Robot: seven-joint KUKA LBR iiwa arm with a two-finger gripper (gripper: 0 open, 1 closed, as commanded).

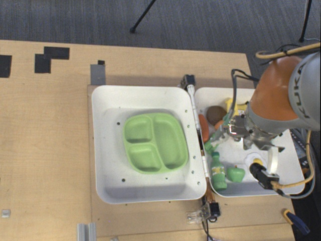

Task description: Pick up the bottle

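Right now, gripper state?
Gripper: cannot be told; it is low over the right bin, above the green bottle.

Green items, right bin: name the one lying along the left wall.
The green bottle, long and lying against the right bin's left wall; the rounder green piece sits beside it.

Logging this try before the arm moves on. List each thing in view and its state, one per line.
green bottle: lying on its side in the right bin, near the left wall.
green divided tray: flat in the left bin, compartments bare.
brown round item: resting in the right bin.
gripper: low over the right bin.
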